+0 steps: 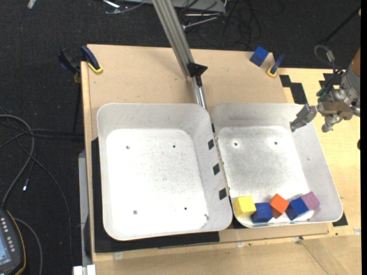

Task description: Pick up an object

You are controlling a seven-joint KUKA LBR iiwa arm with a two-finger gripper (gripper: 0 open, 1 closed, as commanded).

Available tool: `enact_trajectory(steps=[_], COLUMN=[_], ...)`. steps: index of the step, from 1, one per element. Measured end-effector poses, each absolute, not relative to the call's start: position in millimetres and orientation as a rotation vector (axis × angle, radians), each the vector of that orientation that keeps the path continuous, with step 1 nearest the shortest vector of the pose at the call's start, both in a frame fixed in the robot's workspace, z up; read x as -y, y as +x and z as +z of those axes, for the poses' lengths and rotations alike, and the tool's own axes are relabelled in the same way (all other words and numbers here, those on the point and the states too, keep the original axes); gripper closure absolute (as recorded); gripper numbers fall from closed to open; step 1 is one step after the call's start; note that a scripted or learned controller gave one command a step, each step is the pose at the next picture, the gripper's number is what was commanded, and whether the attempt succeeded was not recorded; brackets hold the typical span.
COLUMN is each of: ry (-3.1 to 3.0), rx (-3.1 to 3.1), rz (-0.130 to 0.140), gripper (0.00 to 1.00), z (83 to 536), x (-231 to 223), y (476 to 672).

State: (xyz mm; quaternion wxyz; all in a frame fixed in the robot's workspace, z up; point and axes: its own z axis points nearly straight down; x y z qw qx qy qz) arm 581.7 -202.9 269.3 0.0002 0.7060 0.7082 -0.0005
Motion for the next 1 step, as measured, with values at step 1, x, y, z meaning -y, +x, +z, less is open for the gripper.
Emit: enact_trajectory(steps=[1], ry=[2.226], rx=[-2.22], rz=[-0.005], gripper=[0.0], z=[225.3], x=[222.6], y=[585.8])
